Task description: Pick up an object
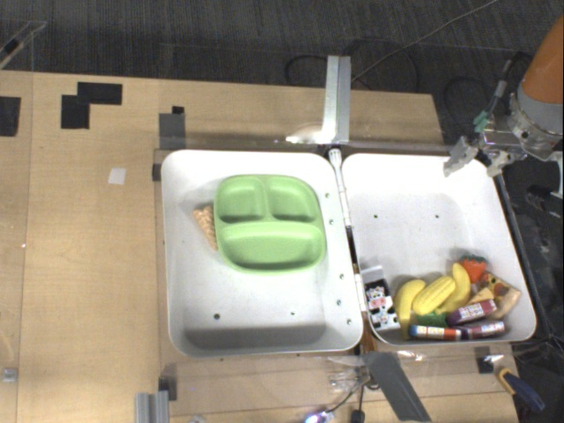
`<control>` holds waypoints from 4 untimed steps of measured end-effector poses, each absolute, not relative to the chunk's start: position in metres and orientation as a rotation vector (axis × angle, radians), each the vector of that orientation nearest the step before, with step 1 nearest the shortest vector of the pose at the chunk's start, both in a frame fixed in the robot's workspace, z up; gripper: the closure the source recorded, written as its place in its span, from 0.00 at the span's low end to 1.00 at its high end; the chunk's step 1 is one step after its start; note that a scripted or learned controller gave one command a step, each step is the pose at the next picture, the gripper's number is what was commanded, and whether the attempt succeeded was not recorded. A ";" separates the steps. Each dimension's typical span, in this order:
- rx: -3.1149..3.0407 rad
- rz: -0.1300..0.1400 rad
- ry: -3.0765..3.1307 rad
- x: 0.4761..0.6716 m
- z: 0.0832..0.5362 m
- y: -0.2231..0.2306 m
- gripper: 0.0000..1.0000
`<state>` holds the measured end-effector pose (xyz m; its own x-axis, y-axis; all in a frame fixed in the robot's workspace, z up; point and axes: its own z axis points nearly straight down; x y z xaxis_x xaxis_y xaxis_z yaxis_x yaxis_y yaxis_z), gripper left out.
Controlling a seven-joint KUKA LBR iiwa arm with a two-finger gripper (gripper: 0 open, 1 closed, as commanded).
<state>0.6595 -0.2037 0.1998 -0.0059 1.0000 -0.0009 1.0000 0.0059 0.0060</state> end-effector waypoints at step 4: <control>1.464 0.005 2.773 0.588 0.139 -0.105 0.00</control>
<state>0.5882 -0.1052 0.1395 -0.5639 0.8259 -0.0038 0.8258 0.5639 0.0053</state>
